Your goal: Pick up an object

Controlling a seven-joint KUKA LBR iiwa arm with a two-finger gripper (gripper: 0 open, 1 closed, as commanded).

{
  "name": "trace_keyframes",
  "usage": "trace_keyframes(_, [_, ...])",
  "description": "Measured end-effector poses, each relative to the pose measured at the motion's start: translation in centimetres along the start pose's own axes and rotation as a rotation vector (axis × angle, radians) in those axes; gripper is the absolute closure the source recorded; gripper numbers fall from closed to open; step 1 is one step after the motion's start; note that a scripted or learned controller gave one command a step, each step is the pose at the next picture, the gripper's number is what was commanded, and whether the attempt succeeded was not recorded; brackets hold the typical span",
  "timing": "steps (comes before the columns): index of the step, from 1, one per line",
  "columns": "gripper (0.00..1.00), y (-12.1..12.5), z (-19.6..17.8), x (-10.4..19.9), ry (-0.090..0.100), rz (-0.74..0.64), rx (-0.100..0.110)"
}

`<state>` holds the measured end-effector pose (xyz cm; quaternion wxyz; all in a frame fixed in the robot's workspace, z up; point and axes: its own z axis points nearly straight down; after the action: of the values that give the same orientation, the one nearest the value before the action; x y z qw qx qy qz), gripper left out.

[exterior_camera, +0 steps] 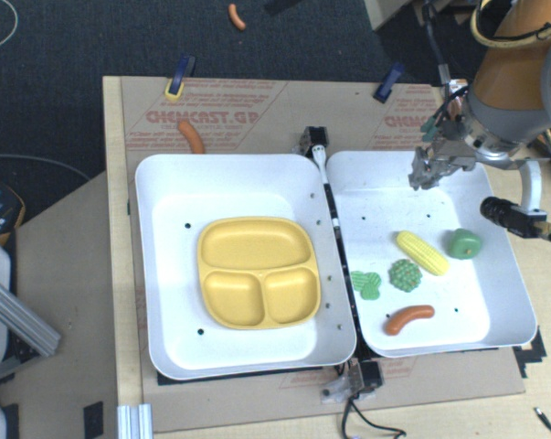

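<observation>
The right bin (476,332) holds a yellow corn cob (421,251), a green round fruit (464,242), a green broccoli head (405,274), a smaller green leafy piece (366,283) and an orange-red sausage (409,318). My gripper (428,175) hangs over the far part of that bin, above and behind the corn, apart from every item. Nothing shows between its fingers.
The left bin (165,199) bears a yellow three-compartment tray (257,271). An orange sausage (192,136) lies on the cardboard behind the left bin, and another one (237,16) on the dark floor. Clamps (177,79) hold the board's far edge.
</observation>
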<state>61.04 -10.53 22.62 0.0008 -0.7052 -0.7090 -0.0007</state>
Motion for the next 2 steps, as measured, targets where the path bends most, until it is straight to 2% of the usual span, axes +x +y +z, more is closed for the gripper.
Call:
trace_keyframes(1, [1.0,0.2,0.2,3.4,-0.001,0.002,0.002])
trace_keyframes(2, [1.0,0.7,0.8,4.5,-0.002,0.004,0.002])
